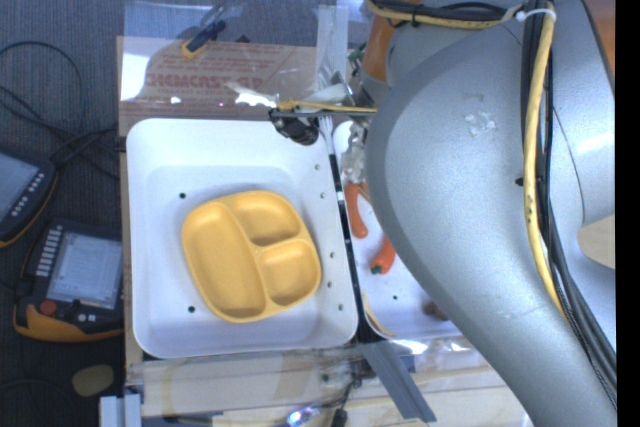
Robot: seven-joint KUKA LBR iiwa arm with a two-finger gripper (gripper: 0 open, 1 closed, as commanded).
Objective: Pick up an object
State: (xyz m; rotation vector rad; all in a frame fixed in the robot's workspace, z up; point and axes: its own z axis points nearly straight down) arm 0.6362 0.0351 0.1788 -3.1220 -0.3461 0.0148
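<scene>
Orange carrot-like pieces (pixel 356 213) lie lengthwise in the right bin (pixel 392 313), beneath the arm (pixel 470 175); grip state undeterminable.

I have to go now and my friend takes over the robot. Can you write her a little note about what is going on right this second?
Gripper: hidden behind the grey arm, which reaches over the right bin; whether it is open or shut cannot be told.
Things: a yellow divided plate lies in the left bin. Orange pieces lie in the right bin near the divider.
Done: nothing seen lifted.
Left: grab one object and raise it.
</scene>
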